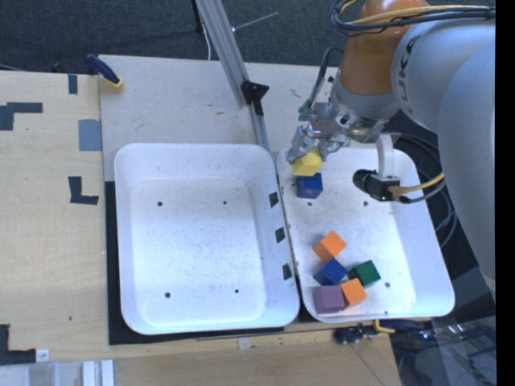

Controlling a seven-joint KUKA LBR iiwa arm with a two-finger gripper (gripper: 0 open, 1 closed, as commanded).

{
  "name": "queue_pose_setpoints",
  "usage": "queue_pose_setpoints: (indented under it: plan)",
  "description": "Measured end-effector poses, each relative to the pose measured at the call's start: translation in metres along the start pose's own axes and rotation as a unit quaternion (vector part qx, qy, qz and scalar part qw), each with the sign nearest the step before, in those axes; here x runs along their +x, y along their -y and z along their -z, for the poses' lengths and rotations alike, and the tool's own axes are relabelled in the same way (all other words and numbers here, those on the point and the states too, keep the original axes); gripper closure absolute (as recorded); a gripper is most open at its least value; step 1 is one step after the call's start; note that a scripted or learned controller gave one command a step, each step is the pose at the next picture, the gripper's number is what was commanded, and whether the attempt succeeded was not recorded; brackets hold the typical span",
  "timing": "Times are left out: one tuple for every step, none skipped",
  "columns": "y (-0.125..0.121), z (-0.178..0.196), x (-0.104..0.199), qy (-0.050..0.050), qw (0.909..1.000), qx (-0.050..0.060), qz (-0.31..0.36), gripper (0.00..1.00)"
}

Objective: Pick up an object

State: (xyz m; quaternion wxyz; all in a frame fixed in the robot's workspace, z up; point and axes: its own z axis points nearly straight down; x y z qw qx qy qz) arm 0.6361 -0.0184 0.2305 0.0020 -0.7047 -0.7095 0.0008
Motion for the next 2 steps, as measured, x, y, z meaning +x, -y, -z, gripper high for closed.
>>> queue_pose_setpoints:
  plan:
    - [-0.013, -0.008, 0.057, 0.000, 1.0000, -0.001, 0.000, 1.00]
    - [-0.014, 0.003, 0.114, 0.000, 1.0000, -0.001, 0.000, 1.00]
